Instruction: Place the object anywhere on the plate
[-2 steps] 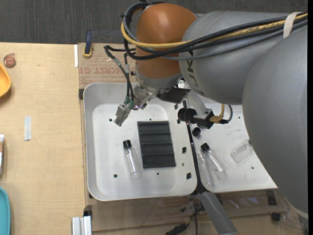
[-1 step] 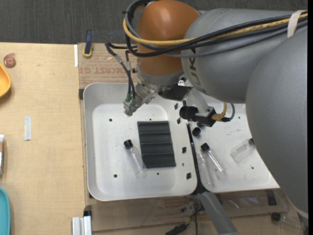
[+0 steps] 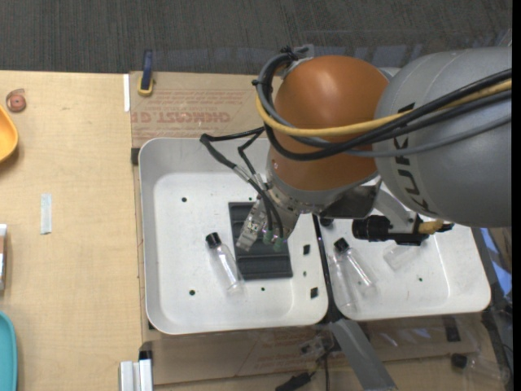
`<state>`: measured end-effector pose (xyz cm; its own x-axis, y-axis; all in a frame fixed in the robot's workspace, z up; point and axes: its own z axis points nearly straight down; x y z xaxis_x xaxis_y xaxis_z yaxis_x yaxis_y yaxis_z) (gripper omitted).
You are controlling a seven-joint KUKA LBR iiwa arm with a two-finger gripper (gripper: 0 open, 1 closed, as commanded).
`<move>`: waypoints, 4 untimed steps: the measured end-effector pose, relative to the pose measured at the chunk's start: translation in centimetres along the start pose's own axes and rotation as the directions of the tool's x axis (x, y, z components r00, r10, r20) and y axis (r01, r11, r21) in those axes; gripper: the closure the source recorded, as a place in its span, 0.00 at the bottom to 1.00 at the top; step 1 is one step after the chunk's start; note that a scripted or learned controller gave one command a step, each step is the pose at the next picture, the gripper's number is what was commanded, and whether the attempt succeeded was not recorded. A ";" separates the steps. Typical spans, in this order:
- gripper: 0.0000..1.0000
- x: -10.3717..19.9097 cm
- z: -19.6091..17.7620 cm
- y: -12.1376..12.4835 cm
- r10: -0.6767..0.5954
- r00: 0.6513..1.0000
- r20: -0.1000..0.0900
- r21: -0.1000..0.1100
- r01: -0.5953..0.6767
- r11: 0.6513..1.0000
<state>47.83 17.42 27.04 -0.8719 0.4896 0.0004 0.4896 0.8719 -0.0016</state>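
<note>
The gripper (image 3: 259, 233) is hung over the dark plate (image 3: 262, 261); its grip cannot be told; a vial (image 3: 222, 259) lies just left.

My orange band (image 3: 330, 116) was glossy, smooth plastic, catching a soft highlight, and the grey arm casing (image 3: 456, 149) beside it had a smooth satin sheen. The two bins (image 3: 175, 243) looked like matt white plastic with small dark holes. Two vials (image 3: 223, 263) were clear and shiny, like glass or plastic, with black caps. A dark pad (image 3: 264, 263) under my wrist looked matt. The bench (image 3: 69, 218) was pale, smooth wood, and plain brown cardboard (image 3: 195, 112) lay flat and dull behind the bins.
</note>
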 end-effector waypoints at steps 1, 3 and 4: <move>1.00 -4.4 -1.3 0.3 -0.350 0.937 0.002 -0.002 0.350 0.937; 0.00 -8.9 -2.7 0.1 -0.779 0.627 0.005 -0.002 0.779 0.627; 1.00 -9.1 -3.6 0.1 -0.776 0.631 0.008 -0.003 0.776 0.631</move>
<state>55.78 13.07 30.64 -0.9300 -0.3674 -0.0063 -0.3674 0.9301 0.0021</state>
